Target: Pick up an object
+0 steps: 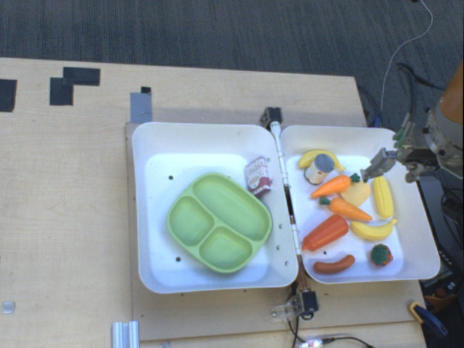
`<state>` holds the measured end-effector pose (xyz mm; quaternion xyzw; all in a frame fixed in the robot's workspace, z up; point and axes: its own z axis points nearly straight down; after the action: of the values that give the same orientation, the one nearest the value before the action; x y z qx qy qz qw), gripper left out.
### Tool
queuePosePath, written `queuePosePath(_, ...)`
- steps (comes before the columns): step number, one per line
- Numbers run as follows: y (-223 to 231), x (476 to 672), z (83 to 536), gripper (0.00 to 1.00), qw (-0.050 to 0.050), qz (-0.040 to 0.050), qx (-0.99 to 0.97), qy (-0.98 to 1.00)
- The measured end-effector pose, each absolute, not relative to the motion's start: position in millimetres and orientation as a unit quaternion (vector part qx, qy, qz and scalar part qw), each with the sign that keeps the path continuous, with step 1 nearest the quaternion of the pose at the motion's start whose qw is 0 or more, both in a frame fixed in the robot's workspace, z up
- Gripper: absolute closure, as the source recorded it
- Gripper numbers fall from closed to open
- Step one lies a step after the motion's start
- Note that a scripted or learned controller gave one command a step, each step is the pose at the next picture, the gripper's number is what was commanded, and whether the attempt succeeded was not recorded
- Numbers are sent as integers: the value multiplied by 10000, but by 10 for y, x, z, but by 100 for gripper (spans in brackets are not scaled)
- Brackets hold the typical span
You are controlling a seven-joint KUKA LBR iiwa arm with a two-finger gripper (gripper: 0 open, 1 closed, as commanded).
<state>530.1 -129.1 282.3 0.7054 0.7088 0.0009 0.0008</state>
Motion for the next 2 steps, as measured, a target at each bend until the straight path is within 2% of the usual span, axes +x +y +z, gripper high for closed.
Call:
queuePosePath(1,-1715,5779,1674,0,-3,-2,7063,7079)
queuePosePath(2,-1309,5375,870,0,27,21,7064,7078)
